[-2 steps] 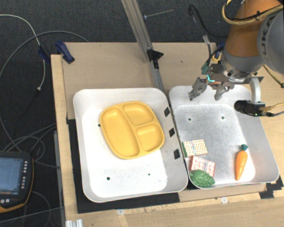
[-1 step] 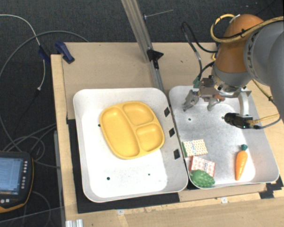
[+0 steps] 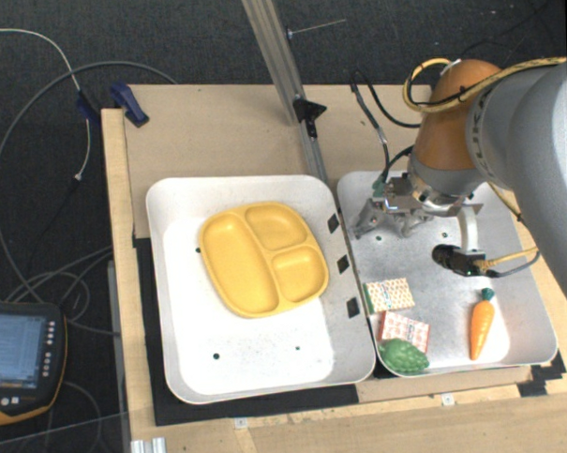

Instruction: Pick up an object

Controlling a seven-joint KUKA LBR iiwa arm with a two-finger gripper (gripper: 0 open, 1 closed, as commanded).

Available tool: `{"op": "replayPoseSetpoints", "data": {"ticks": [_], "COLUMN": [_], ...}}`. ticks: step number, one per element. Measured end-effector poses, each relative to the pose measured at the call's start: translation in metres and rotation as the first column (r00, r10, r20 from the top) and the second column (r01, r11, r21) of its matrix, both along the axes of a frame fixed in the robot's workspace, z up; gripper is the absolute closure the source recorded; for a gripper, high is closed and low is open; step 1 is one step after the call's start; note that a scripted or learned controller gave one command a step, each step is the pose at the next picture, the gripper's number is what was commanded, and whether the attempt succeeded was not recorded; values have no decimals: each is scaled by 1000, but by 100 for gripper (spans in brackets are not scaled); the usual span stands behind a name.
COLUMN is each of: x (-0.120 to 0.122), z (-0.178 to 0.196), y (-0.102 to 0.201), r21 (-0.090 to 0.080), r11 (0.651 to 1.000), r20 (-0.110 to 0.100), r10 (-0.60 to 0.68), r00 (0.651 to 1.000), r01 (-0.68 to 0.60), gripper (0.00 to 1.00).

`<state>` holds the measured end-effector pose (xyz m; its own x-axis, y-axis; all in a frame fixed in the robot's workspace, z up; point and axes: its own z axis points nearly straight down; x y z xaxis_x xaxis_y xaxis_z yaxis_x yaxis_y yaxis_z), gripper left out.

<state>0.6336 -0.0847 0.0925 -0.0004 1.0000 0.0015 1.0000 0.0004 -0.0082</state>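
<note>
Claw (image 3: pixel 393 216) over the far left part of the right bin (image 3: pixel 542 343), with the loose things lying well apart from it.
From where I stand I cannot tell whether the claw is released or clenched; it sits above bare bin floor, close to the wall it shares with the left bin (image 3: pixel 261 358). Toward the front of the right bin, a pale patterned packet (image 3: pixel 390 294) lies just behind a red-and-white packet (image 3: pixel 404 330), which touches a green lump (image 3: pixel 405 356) at the front rim. An orange carrot (image 3: pixel 480 325) lies near the front right, apart from the packets. A yellow divided plate (image 3: pixel 261 259) fills the middle of the left bin. A slanted metal post (image 3: pixel 275 43) rises from the bench (image 3: pixel 213 121) just behind the gap between the bins.
</note>
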Motion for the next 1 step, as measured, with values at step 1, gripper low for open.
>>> {"op": "replayPoseSetpoints", "data": {"ticks": [1], "x": [3], "z": [16], "y": [0], "r21": [0], "r11": [1000], "r20": [9], "r10": [0], "r00": [1000], "r01": [0], "gripper": [100]}}
